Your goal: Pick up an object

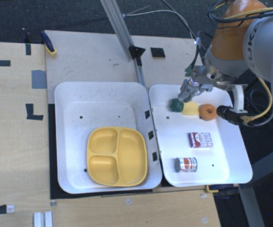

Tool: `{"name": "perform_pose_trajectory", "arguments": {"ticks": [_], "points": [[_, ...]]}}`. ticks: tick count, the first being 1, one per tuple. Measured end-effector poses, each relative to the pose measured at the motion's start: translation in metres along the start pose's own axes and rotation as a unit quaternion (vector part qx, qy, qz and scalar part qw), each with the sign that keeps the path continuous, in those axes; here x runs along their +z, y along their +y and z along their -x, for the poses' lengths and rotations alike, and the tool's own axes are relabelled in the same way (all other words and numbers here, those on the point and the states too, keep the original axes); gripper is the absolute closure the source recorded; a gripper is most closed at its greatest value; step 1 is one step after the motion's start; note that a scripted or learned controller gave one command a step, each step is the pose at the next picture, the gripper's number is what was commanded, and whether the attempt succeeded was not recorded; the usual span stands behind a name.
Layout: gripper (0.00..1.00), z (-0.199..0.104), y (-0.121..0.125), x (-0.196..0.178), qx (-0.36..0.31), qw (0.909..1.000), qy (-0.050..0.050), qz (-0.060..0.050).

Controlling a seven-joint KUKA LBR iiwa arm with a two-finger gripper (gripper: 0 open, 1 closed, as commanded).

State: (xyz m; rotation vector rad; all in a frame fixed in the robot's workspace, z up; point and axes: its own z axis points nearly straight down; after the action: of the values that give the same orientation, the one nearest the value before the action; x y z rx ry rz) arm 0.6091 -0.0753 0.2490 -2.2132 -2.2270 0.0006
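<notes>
The arm enters from three o'clock and its gripper (186, 94) hangs low over the far part of the right bin (224, 171), with the tips pointing down toward a small green object (176, 106) that lies at about eleven o'clock in that bin. The tips appear to reach the top of the green piece or stop just beside it, but the view is too small and slanted to tell whether the fingers stand wide, narrow or closed on anything. Just beside the green piece, toward three o'clock, lies a pale yellow object (191, 109), and next to that an orange ring-shaped piece (207, 112). Nearer the camera, at about five to six o'clock in the same bin, sit a red-and-white packet (200, 140) and a small can (186, 164) on its side. The left bin (70, 98) carries a yellow divided plate (117, 156). The step in hand reads as the descent or the close onto the green piece. The next move calls for a firm closure centred on it without catching the yellow neighbour, then a straight lift clear of the bin wall.
</notes>
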Motion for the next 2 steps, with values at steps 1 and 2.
{"name": "perform_pose_trajectory", "arguments": {"ticks": [1, 2], "points": [[1.00, -0.046, -0.007, -0.002, 0.000, 1.0000, 0.000, 0.000], [1.00, -0.098, -0.017, -0.006, 0.000, 1.0000, 0.001, 0.000]]}}
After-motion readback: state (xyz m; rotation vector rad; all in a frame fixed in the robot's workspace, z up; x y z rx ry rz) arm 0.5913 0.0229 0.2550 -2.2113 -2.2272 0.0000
